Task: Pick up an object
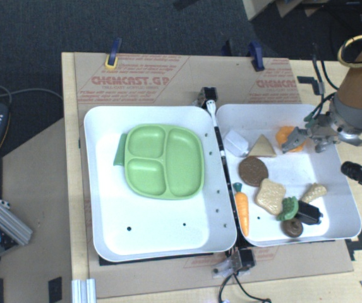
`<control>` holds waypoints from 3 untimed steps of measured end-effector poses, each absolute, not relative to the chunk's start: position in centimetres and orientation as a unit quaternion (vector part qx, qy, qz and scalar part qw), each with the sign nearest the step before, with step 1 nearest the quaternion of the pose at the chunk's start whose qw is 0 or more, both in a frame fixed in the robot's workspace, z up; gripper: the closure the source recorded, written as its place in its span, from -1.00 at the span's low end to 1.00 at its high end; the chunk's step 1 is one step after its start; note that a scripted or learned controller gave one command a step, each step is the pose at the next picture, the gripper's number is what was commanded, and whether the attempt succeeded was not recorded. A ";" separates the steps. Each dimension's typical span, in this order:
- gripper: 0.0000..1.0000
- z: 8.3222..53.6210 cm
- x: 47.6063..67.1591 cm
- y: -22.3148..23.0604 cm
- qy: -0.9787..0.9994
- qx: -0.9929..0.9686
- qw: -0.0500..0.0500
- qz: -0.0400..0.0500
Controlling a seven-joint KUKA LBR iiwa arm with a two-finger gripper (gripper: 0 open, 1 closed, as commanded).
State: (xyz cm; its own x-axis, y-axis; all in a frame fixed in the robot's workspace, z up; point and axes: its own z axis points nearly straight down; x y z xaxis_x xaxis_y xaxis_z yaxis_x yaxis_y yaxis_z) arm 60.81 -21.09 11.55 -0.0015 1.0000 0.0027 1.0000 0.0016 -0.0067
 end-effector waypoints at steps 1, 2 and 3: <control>-1.00 8.3 60.8 -20.9 -0.708 -0.707 0.003 0.001; 1.00 9.6 60.9 -21.0 -0.708 -0.707 0.000 0.000; 1.00 16.0 60.8 -21.0 -0.707 -0.707 -0.004 -0.001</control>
State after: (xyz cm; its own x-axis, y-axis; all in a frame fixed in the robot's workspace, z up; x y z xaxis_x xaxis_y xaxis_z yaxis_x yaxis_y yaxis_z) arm 60.79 -20.99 16.00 -0.0008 1.0000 -0.0032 1.0000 0.0008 0.0073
